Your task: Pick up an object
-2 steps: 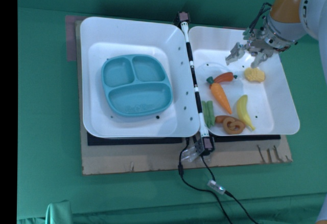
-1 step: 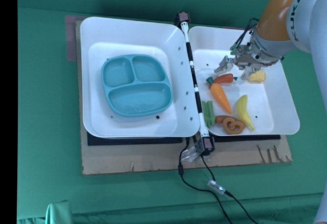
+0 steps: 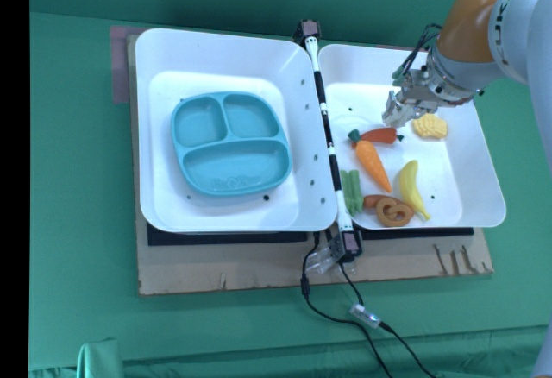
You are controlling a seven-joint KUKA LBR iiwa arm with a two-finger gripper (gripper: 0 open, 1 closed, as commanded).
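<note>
While toy foods lie scattered across the right bin (image 3: 483, 186), the hand (image 3: 398, 114) hangs low over that bin's upper middle, just above a small red pepper (image 3: 380, 135) and just beside a yellow corn piece (image 3: 429, 126); whether its fingers are spread or closed cannot be told from this angle. An orange carrot (image 3: 372, 160) lies touching the pepper's lower side, angled toward the bin's centre. Below it sit two green bean pods (image 3: 352, 190) near the divider (image 3: 323, 122), a brown pretzel (image 3: 393, 211) by the bin's near edge, and a yellow banana (image 3: 411, 187) just to the pretzel's right. Bare white floor remains along the right bin's far-right side and its top corners. Across the divider, the left bin (image 3: 164, 57) carries a teal three-compartment plate (image 3: 230, 143), with open white margin all around it. Both bins rest on a cardboard sheet (image 3: 216, 277) on the green tabletop (image 3: 78, 195).
</note>
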